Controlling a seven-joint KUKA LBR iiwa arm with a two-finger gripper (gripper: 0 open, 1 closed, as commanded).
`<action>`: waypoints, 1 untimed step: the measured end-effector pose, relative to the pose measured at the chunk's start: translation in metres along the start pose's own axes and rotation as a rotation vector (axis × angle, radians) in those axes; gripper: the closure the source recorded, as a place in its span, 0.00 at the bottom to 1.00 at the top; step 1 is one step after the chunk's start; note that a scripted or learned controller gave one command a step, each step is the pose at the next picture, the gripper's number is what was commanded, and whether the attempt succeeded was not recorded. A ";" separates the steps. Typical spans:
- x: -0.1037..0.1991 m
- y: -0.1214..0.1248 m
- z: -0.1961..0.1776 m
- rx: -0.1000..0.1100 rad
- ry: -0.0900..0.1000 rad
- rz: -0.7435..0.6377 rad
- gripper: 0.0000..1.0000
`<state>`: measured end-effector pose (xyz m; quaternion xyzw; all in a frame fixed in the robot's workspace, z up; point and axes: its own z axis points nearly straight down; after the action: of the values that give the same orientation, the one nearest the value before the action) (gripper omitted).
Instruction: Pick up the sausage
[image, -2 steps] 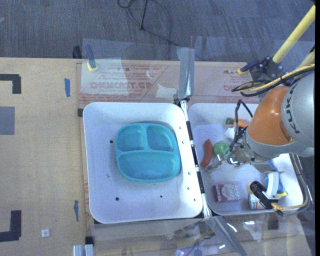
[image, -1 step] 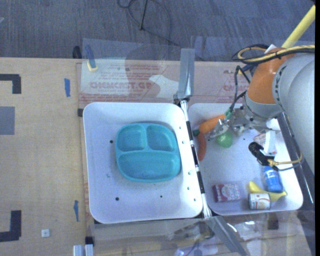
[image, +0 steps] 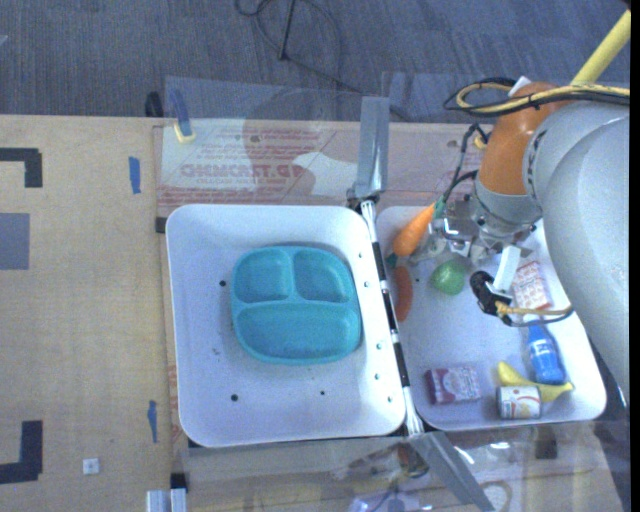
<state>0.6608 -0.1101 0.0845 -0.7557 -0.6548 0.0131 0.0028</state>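
The sausage is a reddish-brown link lying lengthwise against the left wall of the right bin. My gripper hangs over the upper part of that bin, just up and to the right of the sausage and apart from it. It sits between an orange carrot on its left and a green ball just below it. The grey wrist and orange band rise behind it and hide the bin's top right corner.
The right bin also holds a red-and-white packet, a blue bottle, a banana, a small can and a dark red box. A blue divided plate lies in the left bin.
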 end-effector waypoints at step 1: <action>0.002 -0.001 -0.008 0.010 -0.001 -0.006 1.00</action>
<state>0.6604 -0.1074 0.0925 -0.7537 -0.6570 0.0165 0.0063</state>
